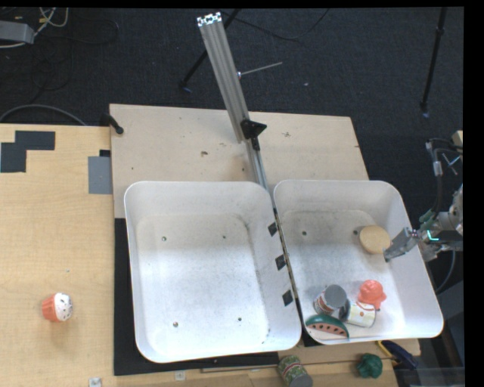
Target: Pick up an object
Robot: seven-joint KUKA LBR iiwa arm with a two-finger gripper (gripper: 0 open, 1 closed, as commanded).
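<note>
- a dark carpeted floor [340,60] runs across the top and down the right side.
- black cables [38,23] lie on it at top left; thin black stand legs [435,53] rise at top right.
- a light wooden board [181,143] sits under the bins' far edges.
- a pale wood-grain table [53,242] fills the left, with black and grey patches [98,174] on it.
- a slanted aluminium rail [227,75] crosses the board.
- lighting is even and soft.

No text, label, brand, number or sign can be read on anything here
</note>
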